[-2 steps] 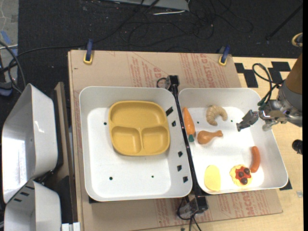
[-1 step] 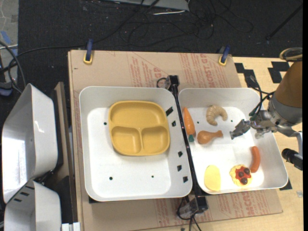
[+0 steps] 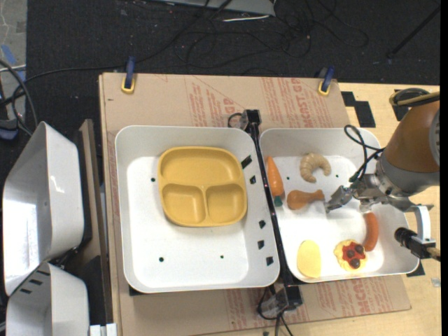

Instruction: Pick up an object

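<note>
Step in hand, judged from the layout: approach, before any grasp. Gripper [image 3: 341, 199] low inside the right bin [image 3: 371, 273], just right of the drumstick [image 3: 305, 199] and close to its narrow end. No item seen between the fingers. Jaw state: cannot tell; tips too small and dark against the bin floor.

Likely target: drumstick, as the nearest item to the tips. Located mid-bin, right of the carrot [image 3: 275, 178], below the croissant [image 3: 315, 165]. Long axis roughly left to right across the view, tilted slightly. Thick rounded end to the left, thin end to the right, toward the gripper.

Next move, as a judgement: centre over the thin end or mid-shaft, turn the wrist so the fingers close across the long axis, descend to the floor, close, lift. Risk: a push along the axis instead of a grasp, sliding the item toward the carrot.

Other items in the right bin: sausage [image 3: 371, 231], upright in the view, beside the wrist; pizza slice [image 3: 350, 253] and yellow disc [image 3: 309, 257] near the lower wall. All well clear of the tips except the sausage.

Left bin [image 3: 133, 257]: yellow divided plate [image 3: 203, 186], well apart from the arm.
</note>
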`<state>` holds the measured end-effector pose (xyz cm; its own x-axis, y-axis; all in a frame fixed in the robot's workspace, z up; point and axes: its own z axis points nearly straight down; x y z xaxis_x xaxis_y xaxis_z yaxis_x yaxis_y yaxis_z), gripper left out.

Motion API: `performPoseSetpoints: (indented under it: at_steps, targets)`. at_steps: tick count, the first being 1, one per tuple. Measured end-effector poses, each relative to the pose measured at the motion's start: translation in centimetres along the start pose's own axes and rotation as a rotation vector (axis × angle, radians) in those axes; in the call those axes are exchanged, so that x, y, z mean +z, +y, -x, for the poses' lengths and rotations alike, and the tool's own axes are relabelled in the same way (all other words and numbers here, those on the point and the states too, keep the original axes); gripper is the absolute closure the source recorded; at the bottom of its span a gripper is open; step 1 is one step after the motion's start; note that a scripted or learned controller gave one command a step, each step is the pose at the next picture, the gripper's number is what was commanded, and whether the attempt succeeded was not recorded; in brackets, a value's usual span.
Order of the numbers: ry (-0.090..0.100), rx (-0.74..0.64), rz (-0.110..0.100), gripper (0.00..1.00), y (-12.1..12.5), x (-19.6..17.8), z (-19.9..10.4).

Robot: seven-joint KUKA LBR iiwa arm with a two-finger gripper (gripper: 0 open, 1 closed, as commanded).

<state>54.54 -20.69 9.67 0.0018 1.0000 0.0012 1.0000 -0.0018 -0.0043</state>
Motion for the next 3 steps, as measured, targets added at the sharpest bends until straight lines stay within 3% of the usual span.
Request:
performPoseSetpoints:
  at_steps: [1, 2, 3]
  targets:
    - [-0.002, 0.000, 0.005, 1.00, 0.1, -1.4, 0.0]
    - [-0.004, -0.003, 0.010, 1.00, 0.0, -7.7, 0.3]
    - [-0.004, -0.004, 0.010, 1.00, 0.2, -11.7, 0.4]
